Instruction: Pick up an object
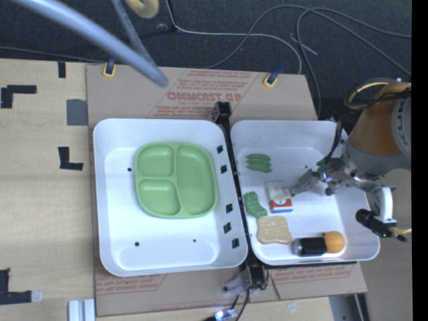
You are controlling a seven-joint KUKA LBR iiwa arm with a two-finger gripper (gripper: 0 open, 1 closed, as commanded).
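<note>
Wood bench, dark floor w/ cables

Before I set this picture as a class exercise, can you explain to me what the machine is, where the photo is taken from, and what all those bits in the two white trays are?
The photo comes from one fixed camera above a bench, looking down at a slant. The machine is a robot arm, grey with an orange band, reaching in from the right. Its claw hangs low over the right bin, close to a small red and white carton; I cannot tell whether it grips anything. That bin also holds a green pea pod, a green leafy piece, a slice of toast, and an orange object beside a black one. The left bin holds a green divided plate. Its job is to pick up one object.
</note>
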